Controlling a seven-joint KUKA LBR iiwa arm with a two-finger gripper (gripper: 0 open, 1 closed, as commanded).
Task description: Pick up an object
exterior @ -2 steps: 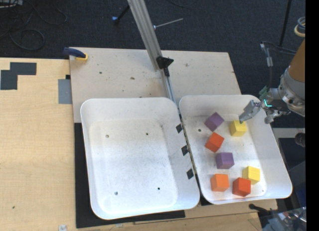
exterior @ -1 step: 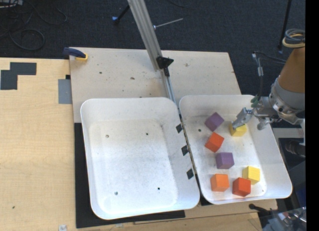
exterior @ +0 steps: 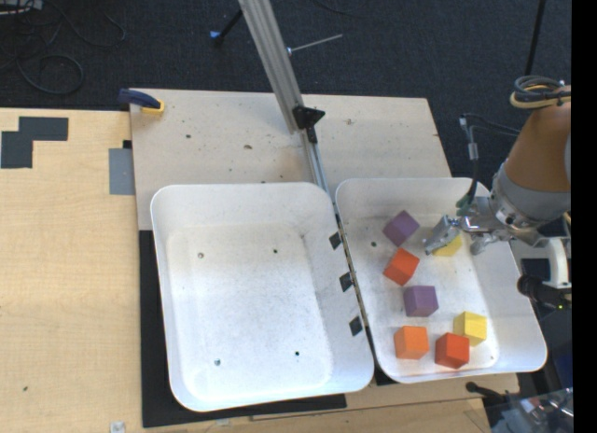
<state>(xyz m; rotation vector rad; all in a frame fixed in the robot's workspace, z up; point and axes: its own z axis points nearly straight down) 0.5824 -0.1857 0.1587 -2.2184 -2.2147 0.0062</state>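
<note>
While the gripper (exterior: 446,238) (jaws apart) hovers, the right bin (exterior: 522,352) holds blocks — purple, orange, yellow, red.

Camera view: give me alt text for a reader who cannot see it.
The gripper hovers low over a yellow block in the right bin, among purple, orange, red and yellow blocks. The left bin sits beside it.

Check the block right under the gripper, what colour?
Yellow. The block peeks out beside the gripper in the right bin, camera view.
</note>
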